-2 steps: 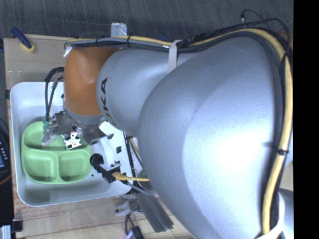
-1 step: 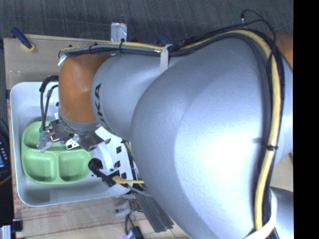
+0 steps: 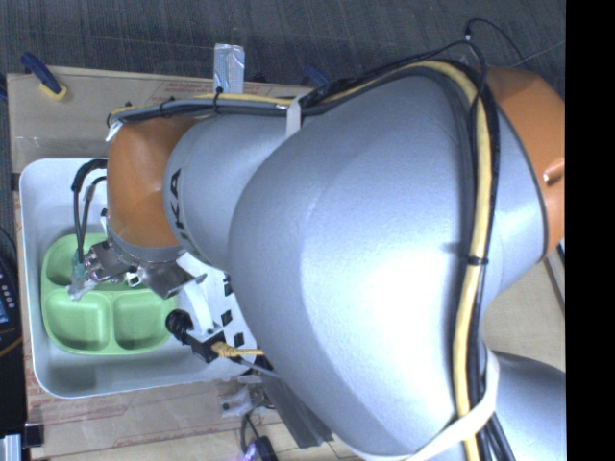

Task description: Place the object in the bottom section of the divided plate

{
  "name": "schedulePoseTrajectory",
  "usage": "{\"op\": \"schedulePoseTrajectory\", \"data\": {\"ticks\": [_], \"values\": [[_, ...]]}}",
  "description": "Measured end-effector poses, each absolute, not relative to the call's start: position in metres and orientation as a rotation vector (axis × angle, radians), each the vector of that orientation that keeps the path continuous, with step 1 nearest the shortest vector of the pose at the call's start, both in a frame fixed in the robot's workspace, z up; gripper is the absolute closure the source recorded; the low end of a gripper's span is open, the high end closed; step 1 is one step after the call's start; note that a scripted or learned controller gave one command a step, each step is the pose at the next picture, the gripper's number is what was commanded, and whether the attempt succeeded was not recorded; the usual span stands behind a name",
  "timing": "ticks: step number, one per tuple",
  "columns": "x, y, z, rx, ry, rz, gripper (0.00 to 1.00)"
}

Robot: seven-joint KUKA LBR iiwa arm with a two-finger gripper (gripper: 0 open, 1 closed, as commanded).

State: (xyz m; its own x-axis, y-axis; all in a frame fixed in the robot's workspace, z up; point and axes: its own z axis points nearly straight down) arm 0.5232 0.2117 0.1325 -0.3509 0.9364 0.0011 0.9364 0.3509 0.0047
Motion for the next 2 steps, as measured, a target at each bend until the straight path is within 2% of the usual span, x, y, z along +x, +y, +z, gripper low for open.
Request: {"op": "schedulePoseTrajectory", "data": {"ticks": [1,2], "values": [[0.489,0.209,0.267,1.634,2.683,0.0,0.0],[0.572,0.202,0.283,1.25,2.883,-0.001,0.0]]}}
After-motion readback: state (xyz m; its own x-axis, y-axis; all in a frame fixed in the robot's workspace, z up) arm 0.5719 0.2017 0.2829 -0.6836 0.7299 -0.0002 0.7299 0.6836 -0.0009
